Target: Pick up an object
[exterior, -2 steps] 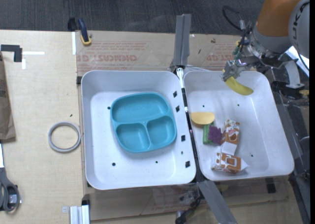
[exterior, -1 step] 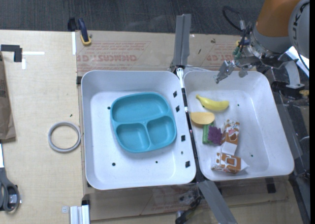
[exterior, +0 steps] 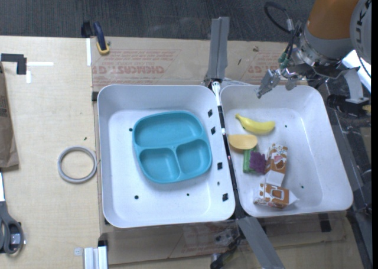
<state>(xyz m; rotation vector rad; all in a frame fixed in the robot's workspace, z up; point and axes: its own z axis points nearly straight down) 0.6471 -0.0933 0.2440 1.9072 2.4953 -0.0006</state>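
Observation:
My gripper (exterior: 276, 82) hangs over the far rim of the right bin (exterior: 331, 161), above and behind the objects, and stands open with nothing between its fingers. Below it in that bin lie a yellow banana (exterior: 255, 124), a pale orange fruit slice (exterior: 243, 142), a purple grape bunch with a green piece (exterior: 255, 161), and two brown-and-white snack packets (exterior: 277, 158) (exterior: 274, 195). The banana is the closest of these to the gripper.
The left bin (exterior: 115, 191) holds a blue divided plate (exterior: 172, 146). A grey bar (exterior: 219, 49) rises between the bins at the back. On the bench to the left lie a tape ring (exterior: 77, 164), scissors (exterior: 9, 232) and a blue-yellow clamp (exterior: 101, 38).

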